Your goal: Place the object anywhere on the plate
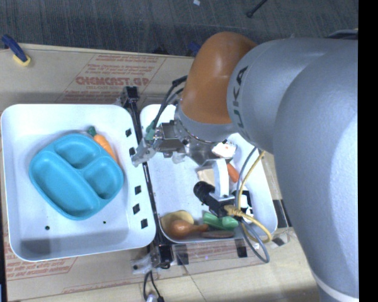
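Tool (140, 155) over bin divider, carrot (104, 146) beside blue plate (75, 175)

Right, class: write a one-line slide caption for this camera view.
KUKA arm reaches over the right bin of toy food; carrot beside the blue plate.

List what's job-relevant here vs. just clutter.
Job:
blue plate, left bin
carrot, beside the plate's rim
arm's gripper

Lying about:
toy foods in right bin
cardboard under bins
clamp
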{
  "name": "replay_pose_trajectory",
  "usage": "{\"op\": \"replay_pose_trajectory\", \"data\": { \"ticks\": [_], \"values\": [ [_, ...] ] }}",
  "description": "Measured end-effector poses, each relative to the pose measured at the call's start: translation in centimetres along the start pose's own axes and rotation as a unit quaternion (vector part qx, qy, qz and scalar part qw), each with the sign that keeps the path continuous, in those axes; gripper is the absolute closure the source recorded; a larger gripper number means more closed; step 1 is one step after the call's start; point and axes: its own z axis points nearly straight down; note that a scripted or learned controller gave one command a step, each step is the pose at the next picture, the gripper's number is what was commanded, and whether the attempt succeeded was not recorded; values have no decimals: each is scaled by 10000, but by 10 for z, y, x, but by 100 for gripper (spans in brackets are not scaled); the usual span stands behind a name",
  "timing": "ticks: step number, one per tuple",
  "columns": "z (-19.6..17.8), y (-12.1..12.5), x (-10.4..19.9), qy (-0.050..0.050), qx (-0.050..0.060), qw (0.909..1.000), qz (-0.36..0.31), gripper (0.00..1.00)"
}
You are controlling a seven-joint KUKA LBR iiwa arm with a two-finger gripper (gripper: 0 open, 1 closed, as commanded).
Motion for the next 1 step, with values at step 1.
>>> {"op": "replay_pose_trajectory", "data": {
  "ticks": [1],
  "values": [
    [0, 0, 0, 0, 0, 10000, 0, 0]
  ]
}}
